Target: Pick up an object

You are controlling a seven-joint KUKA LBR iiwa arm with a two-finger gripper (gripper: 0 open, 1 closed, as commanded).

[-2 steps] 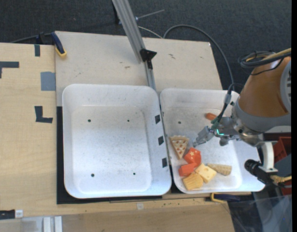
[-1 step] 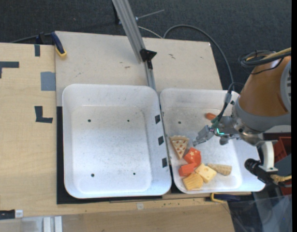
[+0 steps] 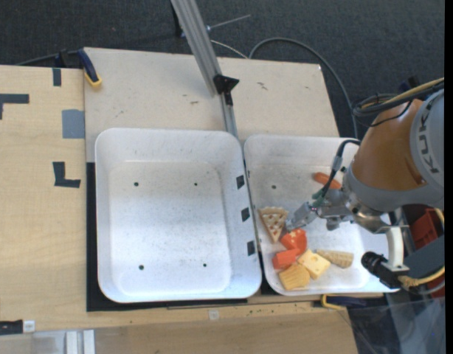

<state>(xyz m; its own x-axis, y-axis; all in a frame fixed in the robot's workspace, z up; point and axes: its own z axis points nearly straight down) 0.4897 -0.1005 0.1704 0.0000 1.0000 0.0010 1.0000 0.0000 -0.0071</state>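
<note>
Left bin [image 3: 167,212]: no items seen in it. Right bin [image 3: 285,161]: toy foods clustered at its near end. From the left: a waffle-textured wedge [image 3: 272,221], red pieces [image 3: 291,243], yellow cheese-like blocks [image 3: 303,270], a tan piece [image 3: 337,257]; an orange piece [image 3: 326,178] lies apart, farther back.

End effector [image 3: 309,214] hovers just right of the wedge, above the red pieces. Whether its tips are apart or together cannot be told; nothing is visibly held.

Judgement: the likeliest target is the wedge. Its tip points toward the near edge; long axis runs front to back. Descend centred, spanning the narrower width, clear of the neighbouring red piece.
</note>
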